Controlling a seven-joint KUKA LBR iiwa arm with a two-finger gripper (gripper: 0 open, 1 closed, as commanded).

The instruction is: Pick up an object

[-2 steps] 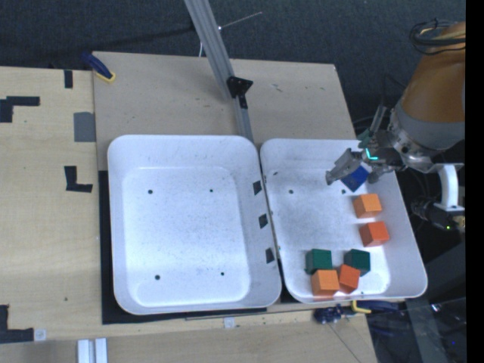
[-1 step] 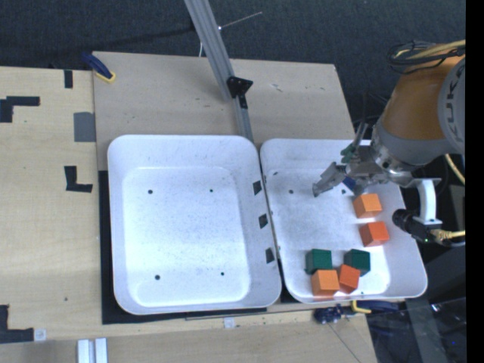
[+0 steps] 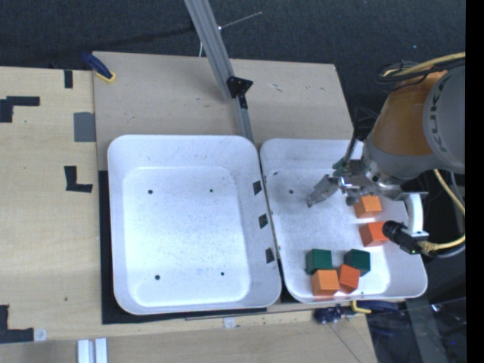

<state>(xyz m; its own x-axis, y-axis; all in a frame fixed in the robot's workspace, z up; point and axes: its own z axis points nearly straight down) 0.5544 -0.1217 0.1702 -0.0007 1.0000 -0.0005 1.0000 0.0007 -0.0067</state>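
Two shallow white bins sat side by side, the left bin (image 3: 128, 203) and the right bin (image 3: 295, 165). There were four orange blocks (image 3: 370, 206) (image 3: 372, 234) (image 3: 326, 281) (image 3: 349, 277) and two green blocks (image 3: 319, 259) (image 3: 357, 260), six blocks altogether.

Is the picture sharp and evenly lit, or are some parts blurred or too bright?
Camera view: even, soft light and faint shadows; the white bins look bright but keep their speckles; the hand and the blocks are slightly soft, with low resolution.
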